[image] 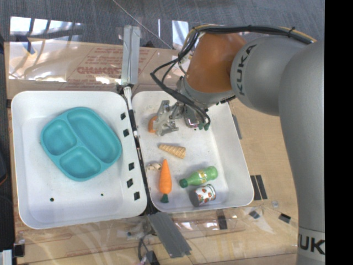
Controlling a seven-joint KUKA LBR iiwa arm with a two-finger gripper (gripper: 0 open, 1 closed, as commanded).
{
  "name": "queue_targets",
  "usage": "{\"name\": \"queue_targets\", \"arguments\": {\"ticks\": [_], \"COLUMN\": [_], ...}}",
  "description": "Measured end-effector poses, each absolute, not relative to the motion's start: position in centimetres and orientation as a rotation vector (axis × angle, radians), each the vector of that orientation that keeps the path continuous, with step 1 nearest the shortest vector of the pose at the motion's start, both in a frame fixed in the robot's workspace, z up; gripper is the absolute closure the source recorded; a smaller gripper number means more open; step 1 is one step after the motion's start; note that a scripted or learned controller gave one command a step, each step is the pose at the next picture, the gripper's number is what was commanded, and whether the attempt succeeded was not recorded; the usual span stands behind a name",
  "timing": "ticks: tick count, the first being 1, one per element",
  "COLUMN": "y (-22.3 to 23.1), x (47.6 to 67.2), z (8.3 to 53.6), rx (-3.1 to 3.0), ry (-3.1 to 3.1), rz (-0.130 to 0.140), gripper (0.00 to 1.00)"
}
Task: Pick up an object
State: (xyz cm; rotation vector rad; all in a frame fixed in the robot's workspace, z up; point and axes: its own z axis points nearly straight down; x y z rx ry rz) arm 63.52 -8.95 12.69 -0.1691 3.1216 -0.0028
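Note:
My gripper (164, 121) hangs over the upper left part of the right bin (231, 159), its metal fingers pointing down and left. A small orange piece (151, 126) lies just left of the fingertips, touching or nearly touching them. Below it lie a tan ridged cone (172, 150), a carrot (165, 178) with a small beige bit (155, 165) beside it, a green bottle (199, 176) and a small can (203, 195). I cannot make out whether the fingers hold anything.
The left bin (27, 192) holds a teal divided plate (80, 142). A black hinged divider (132, 148) separates the two bins. The grey arm and its orange band (212, 59) cover the right bin's upper right corner, with cables looping nearby.

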Motion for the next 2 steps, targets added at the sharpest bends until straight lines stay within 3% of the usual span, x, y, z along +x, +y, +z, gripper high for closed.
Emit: {"name": "queue_targets", "arguments": {"ticks": [1,2], "y": [-14.9,-17.7], "x": [60.0,60.1], "z": [25.0,27.8], "rx": [0.130,-0.336], "ry": [3.125,3.118], "rz": [-0.007,-0.004], "gripper": [1.00,1.00]}}
